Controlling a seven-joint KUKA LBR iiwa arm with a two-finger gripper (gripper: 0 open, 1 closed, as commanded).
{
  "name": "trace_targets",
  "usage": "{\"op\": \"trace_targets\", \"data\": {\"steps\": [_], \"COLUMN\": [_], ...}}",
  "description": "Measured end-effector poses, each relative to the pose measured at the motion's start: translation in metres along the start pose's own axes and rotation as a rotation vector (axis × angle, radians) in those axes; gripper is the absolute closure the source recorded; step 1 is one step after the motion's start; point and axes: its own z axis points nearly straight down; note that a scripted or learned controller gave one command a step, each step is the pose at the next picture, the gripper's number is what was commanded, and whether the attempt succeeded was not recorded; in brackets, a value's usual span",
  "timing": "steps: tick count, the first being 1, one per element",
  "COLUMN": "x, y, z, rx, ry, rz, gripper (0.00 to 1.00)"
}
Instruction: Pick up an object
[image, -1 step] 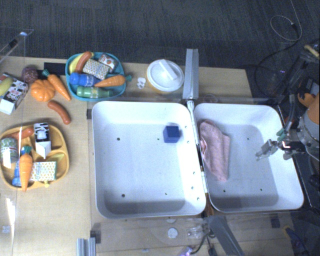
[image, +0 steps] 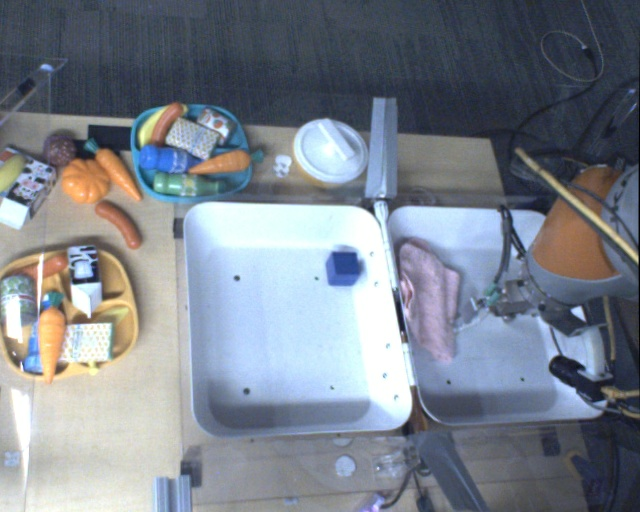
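Two shallow white plastic bins are sitting side by side: in the right bin (image: 500, 400), a crumpled pink cloth (image: 430, 298) is lying at centre-right of the frame, the grey two-finger gripper (image: 478, 308) just beside it, spread unclear. Farther up, in the left bin (image: 280, 400), a small blue cube (image: 343, 267) is resting.

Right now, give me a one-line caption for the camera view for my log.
KUKA arm's gripper low in the right bin beside a pink cloth; a blue block sits in the left bin.

No legible text anywhere.
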Motion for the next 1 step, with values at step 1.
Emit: {"op": "trace_targets", "data": {"steps": [1], "x": [0.0351], "y": [0.0582], "z": [0.0046], "rx": [-0.013], "ry": [-0.004], "rz": [-0.104], "gripper": [0.0]}}
